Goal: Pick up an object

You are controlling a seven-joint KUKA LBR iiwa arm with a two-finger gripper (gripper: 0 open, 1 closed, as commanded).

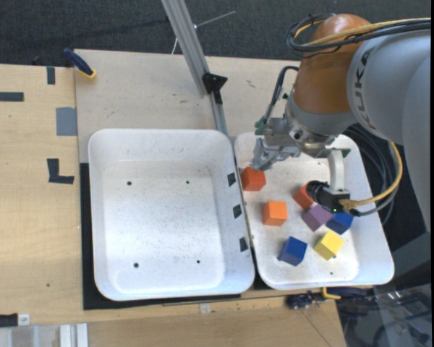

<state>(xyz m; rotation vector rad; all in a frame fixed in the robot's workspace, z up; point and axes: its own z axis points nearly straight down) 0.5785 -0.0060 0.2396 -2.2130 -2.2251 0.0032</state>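
The job is just starting to get somewhere, but no block is lifted for sure yet. The pincer hangs low in the right bin, at about 10 o'clock in it, right over a red-orange block beside the bin's left wall. I cannot tell how the pincer is set, or if it has the block. The other blocks sit loose on the bin floor: an orange block near the middle, a dark blue block at 6 o'clock, and a yellow block, a purple block and a small blue block toward 4 o'clock. The left bin waits on the tabletop. What is left: grab a block and lift it.
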